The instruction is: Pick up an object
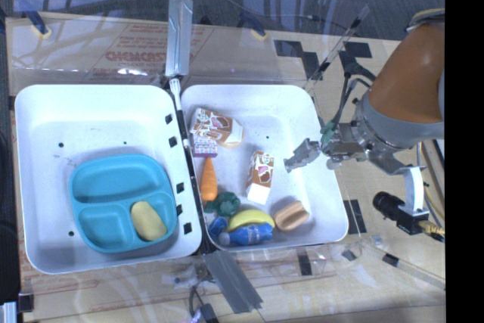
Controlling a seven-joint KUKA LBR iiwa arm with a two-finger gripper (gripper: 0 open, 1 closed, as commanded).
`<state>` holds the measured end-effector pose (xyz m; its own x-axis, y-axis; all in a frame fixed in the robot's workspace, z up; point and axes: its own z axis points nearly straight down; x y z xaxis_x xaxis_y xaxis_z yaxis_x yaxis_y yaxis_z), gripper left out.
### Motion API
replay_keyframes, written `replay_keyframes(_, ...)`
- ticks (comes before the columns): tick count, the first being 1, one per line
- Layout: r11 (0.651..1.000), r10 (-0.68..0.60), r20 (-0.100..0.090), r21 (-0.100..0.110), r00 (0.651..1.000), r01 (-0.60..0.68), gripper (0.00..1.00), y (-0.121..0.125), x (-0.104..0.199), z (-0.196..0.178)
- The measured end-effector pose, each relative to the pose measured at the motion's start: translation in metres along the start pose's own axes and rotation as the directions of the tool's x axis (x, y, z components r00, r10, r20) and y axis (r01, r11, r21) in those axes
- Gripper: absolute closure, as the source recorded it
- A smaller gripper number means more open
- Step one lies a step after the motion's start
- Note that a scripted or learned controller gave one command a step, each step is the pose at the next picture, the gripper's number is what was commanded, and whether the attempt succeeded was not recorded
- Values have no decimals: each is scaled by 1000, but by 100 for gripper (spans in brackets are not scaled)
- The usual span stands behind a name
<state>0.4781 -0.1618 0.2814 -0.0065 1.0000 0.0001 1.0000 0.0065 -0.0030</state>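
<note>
Grey two-finger gripper [302, 156] hovers over right white bin's [321, 125] right edge, nothing between fingers; opening width cannot tell. Nearest: small white-brown carton [261, 176], just left. Yellow banana [251, 219], hot-dog bun [290, 214] at bin's front.

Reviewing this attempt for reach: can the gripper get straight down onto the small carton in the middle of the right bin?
Probably yes. The gripper hangs just right of the small carton, whose top is uncovered, with bare bin floor around it.
</note>
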Motion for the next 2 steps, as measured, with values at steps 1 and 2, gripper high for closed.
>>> replay_keyframes(1,990,-141,-2,6,990,141,0,46,35,105)
replay_keyframes(2,907,-420,22,-26,907,421,0,46,26,174)
